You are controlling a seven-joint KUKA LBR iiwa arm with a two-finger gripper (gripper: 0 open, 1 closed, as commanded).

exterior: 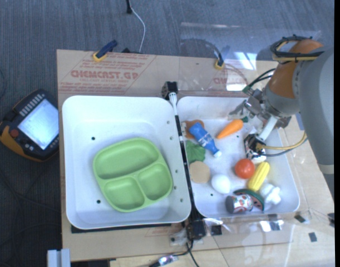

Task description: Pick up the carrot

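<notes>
The orange carrot (230, 128) lies tilted in the upper middle of the right bin (292, 202), with its thick end pointing up and to the right. My gripper (251, 111) hangs just above and to the right of that thick end, close to it, and the grey arm with its orange band (282, 82) rises behind. I see nothing of the carrot lifted off the bin floor.
A blue bottle (205, 138) lies left of the carrot, with a green leafy piece (195, 153) and a tan cookie (200, 173) below it. A tomato (245, 168), corn (259, 174), an egg (220, 183) and a can (245, 203) fill the lower right bin. A green divided plate (132, 174) sits in the left bin (75, 149).
</notes>
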